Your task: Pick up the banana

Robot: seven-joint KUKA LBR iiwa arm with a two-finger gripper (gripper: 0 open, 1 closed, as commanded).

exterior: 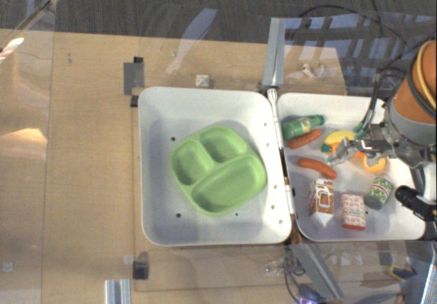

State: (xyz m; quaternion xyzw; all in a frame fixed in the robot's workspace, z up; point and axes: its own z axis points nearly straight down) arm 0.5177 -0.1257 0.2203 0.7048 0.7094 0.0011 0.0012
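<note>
Nearest the camera, along the front of the right bin (300, 227): two small cartons standing side by side, a brown-and-white carton (321, 198) and a red-patterned carton (353, 211), just apart. A small green-and-white can (379, 192) lies to their right, close to a black part of the arm (416, 201) that crosses the bin's right rim.

Left bin (153, 159): a green divided plate (218, 169) sits near the middle, turned at an angle, three compartments showing.

Mid right bin: an orange sausage (317, 167) lies slantwise above the cartons. A second, redder sausage (304, 139) lies farther back, just below a green bottle (302, 123) resting on its side near the bin's left wall.

The gripper (345, 150) reaches in from the right, low over the middle of the right bin, metal fingers pointing left. Fingers appear slightly spread with nothing clearly between them, though glare and clutter make this unsure. The banana (339, 137), yellow, lies right at the fingertips, just behind them; contact cannot be told. An orange fruit-like piece (375, 163) lies just below the gripper body.

Farther back, beyond the bins: bare wooden bench (82, 125), a grey upright post (274, 50) between the bins, dark cables (328, 12) at upper right.
</note>
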